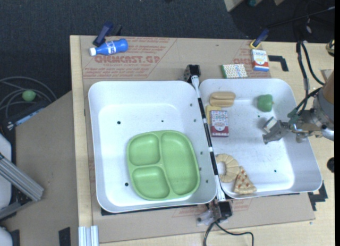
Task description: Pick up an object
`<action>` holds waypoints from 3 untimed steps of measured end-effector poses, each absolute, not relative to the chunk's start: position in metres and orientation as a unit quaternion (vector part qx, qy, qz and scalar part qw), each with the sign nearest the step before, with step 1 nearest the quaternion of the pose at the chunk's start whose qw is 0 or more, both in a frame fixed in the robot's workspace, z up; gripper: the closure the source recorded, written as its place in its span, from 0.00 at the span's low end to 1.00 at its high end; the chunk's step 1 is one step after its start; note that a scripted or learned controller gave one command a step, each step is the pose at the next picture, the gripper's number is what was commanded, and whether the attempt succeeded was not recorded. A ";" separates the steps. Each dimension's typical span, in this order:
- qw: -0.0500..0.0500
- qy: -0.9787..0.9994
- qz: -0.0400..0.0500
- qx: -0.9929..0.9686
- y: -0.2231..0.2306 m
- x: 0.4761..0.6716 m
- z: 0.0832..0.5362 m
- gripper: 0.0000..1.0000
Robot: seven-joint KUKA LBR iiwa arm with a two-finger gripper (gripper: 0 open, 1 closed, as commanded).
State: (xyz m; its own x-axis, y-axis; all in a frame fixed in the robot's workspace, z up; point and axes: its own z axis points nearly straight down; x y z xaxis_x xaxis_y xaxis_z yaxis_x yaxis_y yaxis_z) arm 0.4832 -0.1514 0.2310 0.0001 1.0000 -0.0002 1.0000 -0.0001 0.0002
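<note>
White plastic bins sit side by side on a cardboard-covered bench. Nearest the camera, the right bin (303, 178) holds a pizza-slice toy (244, 182) at its front left corner, touching a pale ring-shaped pastry toy (227, 164) just behind it; the left bin (106, 112) holds a green divided plate (162, 164), stiff and broad, a poor fit for a two-finger grasp. Further back in the right bin a small red-and-white carton (219, 122) lies against the left wall, with a tan bun-shaped toy (222, 99) just behind it and a green rounded object (264, 102) apart toward the centre rear. The gripper (272, 130) hangs low over the bin floor near the right wall, with nothing visibly between its fingers; whether they stand apart or together cannot be told. Judgement: the nearest candidate is the green object — probably light, hard plastic, rounded and so liable to slip; it should be taken across its widest part. The carton offers flat parallel sides and looks the safer pick. Its print is too small to read. Beyond the bins, red lettering on the cardboard reads roughly "GEMCAST" — remainder unclear. A blue-and-white bottle (109, 47) and two small printed cards (235, 70) lie at the bench's far edge, text illegible.
</note>
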 end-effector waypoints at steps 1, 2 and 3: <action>0.005 0.708 0.003 0.706 -0.160 0.581 0.106 0.00; 0.001 0.708 0.002 0.706 -0.222 0.665 0.119 0.00; -0.004 0.709 0.004 0.705 -0.217 0.616 0.085 0.00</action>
State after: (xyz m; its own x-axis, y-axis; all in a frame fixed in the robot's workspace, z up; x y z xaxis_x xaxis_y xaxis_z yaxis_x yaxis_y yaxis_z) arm 0.6162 -0.2175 0.0849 -0.0050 0.9999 0.0110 1.0000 0.0050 -0.0006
